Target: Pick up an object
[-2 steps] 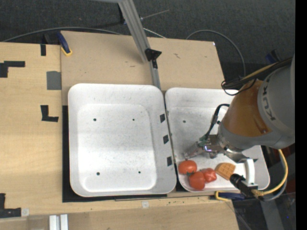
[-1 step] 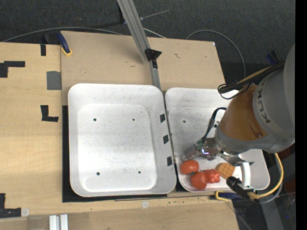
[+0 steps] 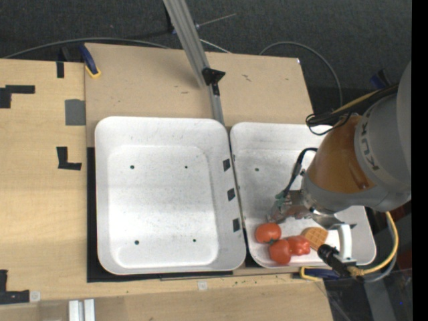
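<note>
Low at the frame's front edge, the right bin (image 3: 262, 154) holds three small things in its near corner: a round red tomato-like piece (image 3: 268, 233), a red lumpy piece (image 3: 289, 249) and a tan waffle-like piece (image 3: 314, 235). The gripper (image 3: 286, 206) hangs just above them; whether its jaws stand wide or narrow I cannot tell. From the jaws, the round red piece lies at about seven o'clock, near, apparently not touching. To grasp well, I judge the arm should shift toward seven o'clock, centre over that piece, then descend straight. The left bin (image 3: 160, 192) sits at nine o'clock.
</note>
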Motion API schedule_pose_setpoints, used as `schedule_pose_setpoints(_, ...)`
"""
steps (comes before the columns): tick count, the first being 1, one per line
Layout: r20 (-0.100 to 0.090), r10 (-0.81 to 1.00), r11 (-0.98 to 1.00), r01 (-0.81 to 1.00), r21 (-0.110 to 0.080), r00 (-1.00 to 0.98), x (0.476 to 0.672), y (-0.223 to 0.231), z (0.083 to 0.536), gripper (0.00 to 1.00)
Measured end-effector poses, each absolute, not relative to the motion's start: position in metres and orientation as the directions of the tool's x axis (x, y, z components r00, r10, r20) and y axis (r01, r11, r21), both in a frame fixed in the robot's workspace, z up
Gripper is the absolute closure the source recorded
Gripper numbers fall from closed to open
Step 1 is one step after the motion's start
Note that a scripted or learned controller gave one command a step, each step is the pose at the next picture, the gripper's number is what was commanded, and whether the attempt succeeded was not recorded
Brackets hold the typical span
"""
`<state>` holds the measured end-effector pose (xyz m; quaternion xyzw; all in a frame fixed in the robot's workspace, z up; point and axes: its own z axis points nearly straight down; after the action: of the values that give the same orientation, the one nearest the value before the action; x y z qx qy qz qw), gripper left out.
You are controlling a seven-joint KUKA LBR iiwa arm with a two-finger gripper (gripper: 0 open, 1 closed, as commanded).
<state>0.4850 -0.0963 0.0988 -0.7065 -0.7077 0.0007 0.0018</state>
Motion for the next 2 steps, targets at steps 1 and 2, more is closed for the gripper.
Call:
schedule_pose_setpoints(1, 0.0, 1.0, 0.002, 1.0, 0.004, -0.002, 0.489, -0.094, 0.161, 1.0)
schedule_pose_setpoints(2, -0.001, 1.0, 0.002, 1.0, 0.004, -0.002, 0.489, -0.093, 0.213, 1.0)
